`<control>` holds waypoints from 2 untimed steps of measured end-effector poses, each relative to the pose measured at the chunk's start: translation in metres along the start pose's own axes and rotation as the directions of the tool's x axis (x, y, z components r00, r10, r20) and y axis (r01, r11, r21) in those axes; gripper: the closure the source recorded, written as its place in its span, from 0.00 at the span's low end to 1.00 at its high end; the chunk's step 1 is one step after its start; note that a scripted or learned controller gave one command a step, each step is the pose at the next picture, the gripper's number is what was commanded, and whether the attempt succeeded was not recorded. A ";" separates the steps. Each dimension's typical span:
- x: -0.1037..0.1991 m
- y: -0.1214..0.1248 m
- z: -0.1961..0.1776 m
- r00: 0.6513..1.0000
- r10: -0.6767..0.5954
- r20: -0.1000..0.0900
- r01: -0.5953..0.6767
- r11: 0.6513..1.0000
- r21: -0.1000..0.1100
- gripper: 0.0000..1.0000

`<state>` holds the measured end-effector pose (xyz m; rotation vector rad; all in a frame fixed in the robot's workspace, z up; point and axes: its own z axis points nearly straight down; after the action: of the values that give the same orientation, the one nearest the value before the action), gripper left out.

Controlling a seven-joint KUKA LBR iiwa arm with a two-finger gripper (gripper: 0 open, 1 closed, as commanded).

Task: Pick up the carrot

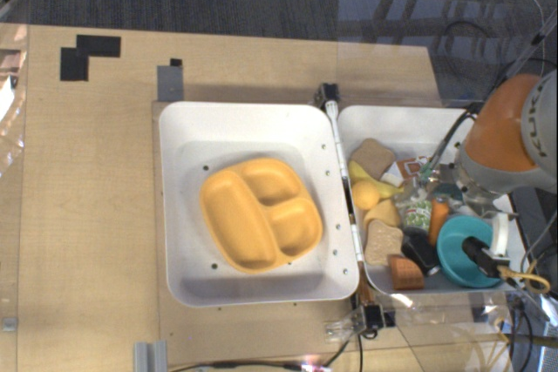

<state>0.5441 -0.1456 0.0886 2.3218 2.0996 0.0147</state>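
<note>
The carrot is a short orange piece in the right bin, wedged between a greenish packet and a teal bowl. My gripper hangs low over the middle of that bin, just above and behind the carrot, with the arm's orange band to its upper right. The wrist hides part of the carrot's far end. I see nothing lifted off the pile.
The right bin is crowded: bread slices, a tan slice, yellow fruit, a brown block and a black object. The left bin holds a yellow divided plate.
</note>
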 end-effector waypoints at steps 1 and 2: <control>-0.041 -0.006 -0.001 0.967 0.253 -0.003 -0.253 0.967 -0.001 0.00; 0.019 -0.048 -0.072 0.999 0.044 0.003 -0.044 0.999 -0.022 0.00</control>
<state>0.4968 -0.1221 0.1594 2.3540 2.0355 0.0331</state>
